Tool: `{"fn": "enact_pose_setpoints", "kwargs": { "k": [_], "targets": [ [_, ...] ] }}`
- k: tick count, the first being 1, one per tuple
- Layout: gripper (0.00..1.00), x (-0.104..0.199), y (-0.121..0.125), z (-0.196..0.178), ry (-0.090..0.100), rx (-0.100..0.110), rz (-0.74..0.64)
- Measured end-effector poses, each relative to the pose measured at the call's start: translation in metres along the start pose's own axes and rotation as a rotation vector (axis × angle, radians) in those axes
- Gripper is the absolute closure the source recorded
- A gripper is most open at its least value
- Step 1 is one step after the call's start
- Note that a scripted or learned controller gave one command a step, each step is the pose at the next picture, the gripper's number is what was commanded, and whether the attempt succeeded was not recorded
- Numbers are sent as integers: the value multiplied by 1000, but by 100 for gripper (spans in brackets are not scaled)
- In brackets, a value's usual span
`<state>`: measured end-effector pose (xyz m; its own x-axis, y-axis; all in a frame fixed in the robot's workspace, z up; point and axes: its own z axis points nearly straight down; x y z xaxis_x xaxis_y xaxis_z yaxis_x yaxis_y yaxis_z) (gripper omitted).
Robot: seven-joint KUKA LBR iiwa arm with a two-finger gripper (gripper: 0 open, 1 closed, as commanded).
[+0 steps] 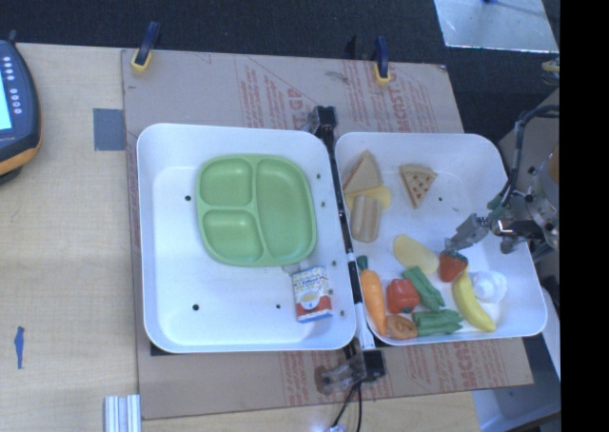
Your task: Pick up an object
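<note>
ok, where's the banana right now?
Camera view: the banana lies in the right bin, near its lower right corner, just right of the green vegetables.

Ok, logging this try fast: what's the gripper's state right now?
Gripper: over the right bin, just above the strawberry; open or shut cannot be told, and nothing visibly held.
</note>
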<state>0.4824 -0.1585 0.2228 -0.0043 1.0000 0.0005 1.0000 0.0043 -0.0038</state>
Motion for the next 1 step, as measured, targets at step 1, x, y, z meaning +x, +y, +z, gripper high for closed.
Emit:
{"fn": "enact_pose_setpoints", "kwargs": {
  "k": [1],
  "targets": [
    [0,-4,-8,97,2,6,-1]
  ]
}}
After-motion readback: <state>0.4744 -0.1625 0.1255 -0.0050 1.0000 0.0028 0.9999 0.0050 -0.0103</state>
